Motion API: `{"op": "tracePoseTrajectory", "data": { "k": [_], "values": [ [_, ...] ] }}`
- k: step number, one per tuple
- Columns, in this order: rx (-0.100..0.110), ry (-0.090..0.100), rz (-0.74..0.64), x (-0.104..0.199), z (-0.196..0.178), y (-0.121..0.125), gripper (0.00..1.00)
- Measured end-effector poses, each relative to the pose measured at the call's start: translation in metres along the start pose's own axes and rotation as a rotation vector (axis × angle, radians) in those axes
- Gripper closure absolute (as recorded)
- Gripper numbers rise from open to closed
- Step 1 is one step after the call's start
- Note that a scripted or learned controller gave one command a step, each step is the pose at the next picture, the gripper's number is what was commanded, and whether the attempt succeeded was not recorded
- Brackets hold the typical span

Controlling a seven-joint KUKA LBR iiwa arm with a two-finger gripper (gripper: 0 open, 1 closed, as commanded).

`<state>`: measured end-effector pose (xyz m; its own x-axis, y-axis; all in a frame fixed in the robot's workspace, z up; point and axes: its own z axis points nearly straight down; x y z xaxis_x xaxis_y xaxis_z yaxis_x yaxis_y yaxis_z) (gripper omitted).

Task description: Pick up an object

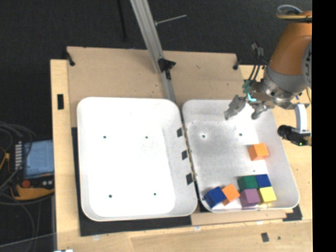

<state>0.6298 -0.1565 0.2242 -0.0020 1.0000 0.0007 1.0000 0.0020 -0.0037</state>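
My gripper [244, 111] hangs over the far part of the right bin [220, 140], its two fingers spread apart with nothing between them. An orange cube [258, 151] lies alone below it, toward the bin's right side. At the near edge sits a cluster of cubes: blue [214, 196], orange [230, 192], purple [250, 196], green [247, 183], dark blue [262, 180] and yellow [268, 194].
The left bin [128, 156] lies beside the right one, with black clips [185, 155] along the seam. A slanted metal pole [152, 41] rises behind the bins. A blue device with cables [34, 161] sits off the bench to the left.
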Motion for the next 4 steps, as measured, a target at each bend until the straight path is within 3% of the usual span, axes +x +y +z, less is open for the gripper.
{"op": "tracePoseTrajectory", "data": {
  "k": [1,4],
  "values": [
    [-0.005,-0.002,-0.002,0.000,-0.003,0.001,0.00],
    [-0.003,-0.003,-0.001,0.007,0.128,0.009,0.00]
  ]
}}
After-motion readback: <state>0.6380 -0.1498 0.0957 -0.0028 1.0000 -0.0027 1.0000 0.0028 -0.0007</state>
